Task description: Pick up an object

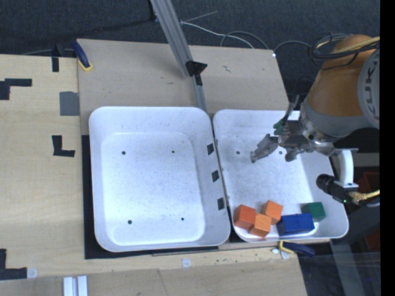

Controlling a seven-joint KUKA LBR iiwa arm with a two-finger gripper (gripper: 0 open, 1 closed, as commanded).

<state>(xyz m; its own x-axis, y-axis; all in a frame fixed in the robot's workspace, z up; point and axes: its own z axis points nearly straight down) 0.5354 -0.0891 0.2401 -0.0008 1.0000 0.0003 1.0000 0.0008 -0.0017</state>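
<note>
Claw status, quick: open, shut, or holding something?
Claw: open, nothing between its fingers, above the bare floor of the right bin; the blocks lie apart from it at the near edge.

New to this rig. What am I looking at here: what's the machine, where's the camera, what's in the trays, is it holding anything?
One fixed camera looks down at a slant on a bench with two shallow white bins. The grey and orange machine at the right is a robot arm; its hand hangs over the right bin, with nothing visibly between its fingers. At the near end of that bin lie three orange blocks, a blue block and a green block, bunched together. The left bin sits beside it, the rims touching. The job is to pick up one object; none is lifted yet.
</note>
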